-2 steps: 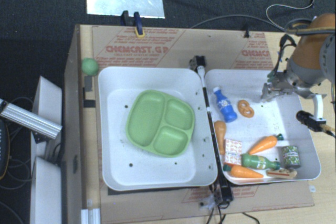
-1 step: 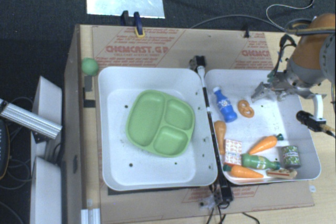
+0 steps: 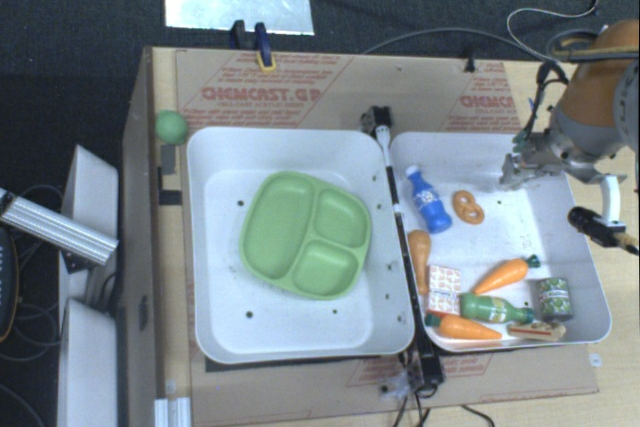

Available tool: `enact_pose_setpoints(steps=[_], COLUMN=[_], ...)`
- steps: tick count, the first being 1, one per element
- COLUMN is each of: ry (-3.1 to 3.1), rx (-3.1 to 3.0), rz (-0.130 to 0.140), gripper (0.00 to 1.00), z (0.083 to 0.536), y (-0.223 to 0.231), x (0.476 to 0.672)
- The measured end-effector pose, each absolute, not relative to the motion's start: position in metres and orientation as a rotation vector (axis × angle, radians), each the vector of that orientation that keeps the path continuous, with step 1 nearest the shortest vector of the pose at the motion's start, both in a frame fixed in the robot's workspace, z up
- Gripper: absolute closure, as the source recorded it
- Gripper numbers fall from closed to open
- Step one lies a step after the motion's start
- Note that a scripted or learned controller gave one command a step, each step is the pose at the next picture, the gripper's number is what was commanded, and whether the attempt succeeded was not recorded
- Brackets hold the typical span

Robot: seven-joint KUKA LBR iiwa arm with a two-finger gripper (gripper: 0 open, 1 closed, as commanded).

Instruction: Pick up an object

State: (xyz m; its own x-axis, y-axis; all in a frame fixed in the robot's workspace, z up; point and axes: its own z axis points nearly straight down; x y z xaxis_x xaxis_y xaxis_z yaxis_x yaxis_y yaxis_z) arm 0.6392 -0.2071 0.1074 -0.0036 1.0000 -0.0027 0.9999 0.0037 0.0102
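The right bin holds a blue bottle near its back left and a small pretzel beside it. Along the front lie an orange carrot, a green bottle, a dark can, a second carrot, a patterned packet and a brown oblong piece. My gripper hangs over the back right part of this bin, to the right of the pretzel and apart from it. Nothing shows beneath it but bare bin floor.
A green divided plate lies in the left bin. A green ball sits on the bench by that bin's back left corner. A ridge separates the two bins.
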Motion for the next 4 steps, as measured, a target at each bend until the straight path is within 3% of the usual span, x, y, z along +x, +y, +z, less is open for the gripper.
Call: enact_pose_setpoints(steps=[1,2,3,4], ry=[2.219,2.228,2.225,2.218], rx=[2.211,2.214,2.21,2.214], rz=[0.008,0.005,0.006,0.003], gripper=[0.0,0.0,1.0,1.0], z=[0.107,0.084,0.096,0.176], y=[-0.207,-0.14,-0.142,-0.208], x=[0.639,0.67,0.67,0.67])
